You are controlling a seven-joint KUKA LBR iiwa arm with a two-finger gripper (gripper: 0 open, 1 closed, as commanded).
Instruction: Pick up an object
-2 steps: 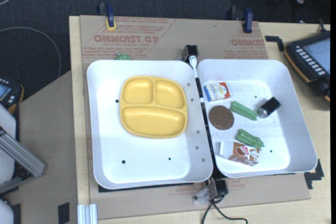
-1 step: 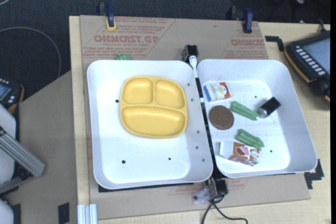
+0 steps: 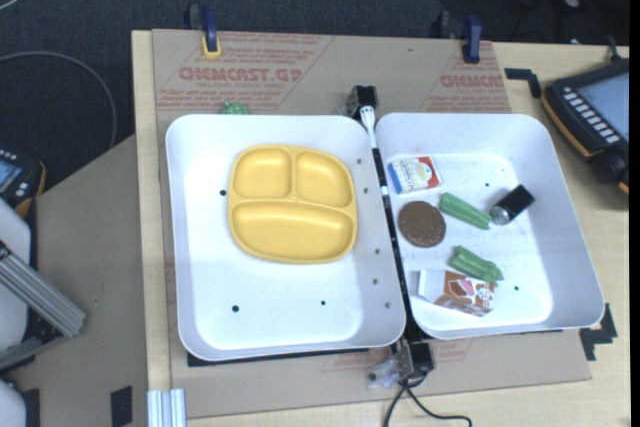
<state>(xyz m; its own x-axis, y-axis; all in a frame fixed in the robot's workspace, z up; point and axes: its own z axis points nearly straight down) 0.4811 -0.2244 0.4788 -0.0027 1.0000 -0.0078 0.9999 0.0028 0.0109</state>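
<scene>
Oddly, no claw hangs over the tabletop (image 3: 150,215), so I cannot tell its state, while small pickable pieces (brown round disc (image 3: 422,224), green pods (image 3: 464,210)) lie loose in the right shallow white bin (image 3: 560,245) for easy reach, and a yellow divided plastic plate (image 3: 293,203) fills the left white bin (image 3: 200,295).

Both white bins, left (image 3: 200,245) and right (image 3: 560,215), look like smooth, slightly glossy moulded plastic. The yellow divided plate (image 3: 293,203) is smooth plastic with a soft sheen. The table (image 3: 300,70) is matt, cardboard-like brown board with red print. The brown disc (image 3: 422,224) looks matt; the green pieces (image 3: 464,211) look glossy plastic.
</scene>
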